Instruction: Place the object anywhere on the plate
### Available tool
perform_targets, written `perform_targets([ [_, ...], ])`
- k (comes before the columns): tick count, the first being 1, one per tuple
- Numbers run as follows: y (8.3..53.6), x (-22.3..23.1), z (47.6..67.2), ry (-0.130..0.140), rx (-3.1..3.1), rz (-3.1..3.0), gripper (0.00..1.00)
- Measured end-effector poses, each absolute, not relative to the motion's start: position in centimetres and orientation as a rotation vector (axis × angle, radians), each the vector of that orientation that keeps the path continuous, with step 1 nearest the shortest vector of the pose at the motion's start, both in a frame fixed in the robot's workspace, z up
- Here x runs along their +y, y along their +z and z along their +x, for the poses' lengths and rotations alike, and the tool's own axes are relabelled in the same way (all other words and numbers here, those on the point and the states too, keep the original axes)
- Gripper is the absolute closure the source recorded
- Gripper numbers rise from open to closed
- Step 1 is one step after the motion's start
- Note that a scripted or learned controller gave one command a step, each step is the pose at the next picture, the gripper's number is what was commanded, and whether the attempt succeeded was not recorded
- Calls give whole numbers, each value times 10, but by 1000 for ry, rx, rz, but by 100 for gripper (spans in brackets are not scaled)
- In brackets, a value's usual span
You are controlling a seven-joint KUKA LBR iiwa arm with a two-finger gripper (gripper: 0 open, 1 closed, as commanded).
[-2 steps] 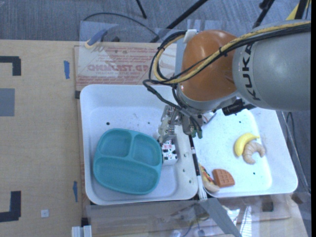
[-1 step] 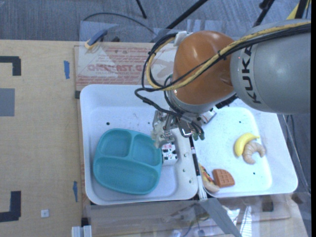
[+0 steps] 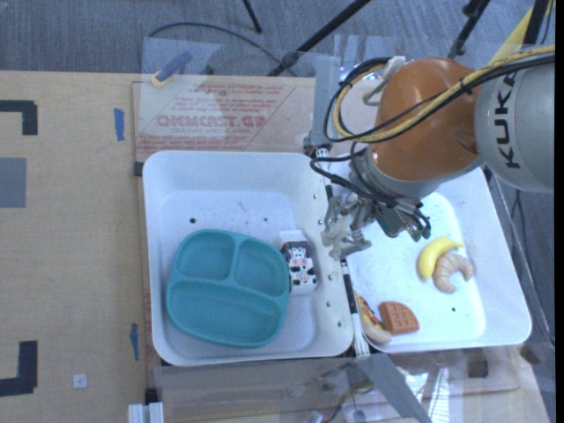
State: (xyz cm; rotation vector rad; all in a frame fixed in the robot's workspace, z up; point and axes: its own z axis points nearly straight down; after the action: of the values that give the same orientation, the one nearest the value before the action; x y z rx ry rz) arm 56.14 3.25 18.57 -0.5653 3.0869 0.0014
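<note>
A teal divided plate (image 3: 227, 287) lies in the left bin (image 3: 176, 183), toward its front. A small white carton with a cow print (image 3: 300, 266) stands on the bin floor, touching or just off the plate's right rim. My gripper (image 3: 345, 229) hangs over the wall between the two bins, a little right of and behind the carton. The orange wrist band and grey arm cover the back of the right bin.
In the right bin (image 3: 502, 315) lie a yellow banana (image 3: 434, 256), a tan croissant (image 3: 455, 271), a brown waffle (image 3: 399, 317) and a bun-like piece (image 3: 372, 322) at the front left corner. Cardboard lies behind the left bin.
</note>
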Motion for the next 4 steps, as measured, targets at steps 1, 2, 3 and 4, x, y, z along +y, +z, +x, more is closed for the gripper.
perform_targets([
  [1,185,86,515,3,3031,-813,100],
  [2,193,38,533,1,2766,-1476,100],
  [3,191,111,532,3,2649,-1676,100],
  [4,118,110,563,-16,2587,-1727,100],
])
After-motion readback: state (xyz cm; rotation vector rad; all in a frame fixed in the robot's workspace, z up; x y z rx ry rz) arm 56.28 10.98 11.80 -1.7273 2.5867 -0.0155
